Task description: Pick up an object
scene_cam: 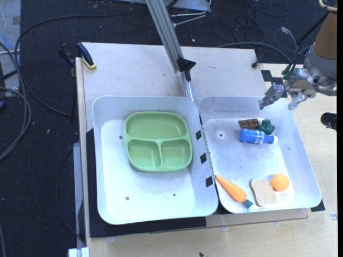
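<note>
Hovering over the far right corner of the right bin (300, 143), the tool (283, 96) shows two fingers spread apart with nothing between them, so it reads as open and empty. The nearest candidate for a pick is the blue bottle (256, 137), which lies on the bin floor at about seven o'clock from the tool, near but clearly apart from it. The bottle lies on its side with its long axis running roughly nine to three o'clock, the paler end toward three. Just beyond it, at twelve o'clock and close beside it, sit a brown block (248, 124) and a dark green piece (266, 126). The coming move likely calls for a descent toward seven o'clock, with the fingers straddling the bottle's short width.
</note>
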Controlling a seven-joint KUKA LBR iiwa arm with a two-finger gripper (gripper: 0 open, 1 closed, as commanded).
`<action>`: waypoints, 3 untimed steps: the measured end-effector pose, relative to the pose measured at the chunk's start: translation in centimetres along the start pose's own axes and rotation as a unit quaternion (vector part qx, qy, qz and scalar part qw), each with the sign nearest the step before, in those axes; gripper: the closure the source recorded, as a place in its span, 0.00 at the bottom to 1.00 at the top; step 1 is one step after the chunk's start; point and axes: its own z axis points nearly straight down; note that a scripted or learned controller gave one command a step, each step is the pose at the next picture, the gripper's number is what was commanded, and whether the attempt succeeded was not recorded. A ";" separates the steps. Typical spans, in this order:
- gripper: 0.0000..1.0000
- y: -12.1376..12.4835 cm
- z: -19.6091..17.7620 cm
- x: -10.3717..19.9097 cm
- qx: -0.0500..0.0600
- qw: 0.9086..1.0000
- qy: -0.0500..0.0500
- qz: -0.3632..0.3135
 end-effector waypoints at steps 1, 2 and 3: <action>0.00 0.7 4.6 0.3 0.002 1.000 0.000 -0.002; 0.00 -0.1 10.7 0.4 0.003 1.000 0.001 0.001; 0.00 -0.1 16.9 -0.1 0.003 1.000 0.001 0.001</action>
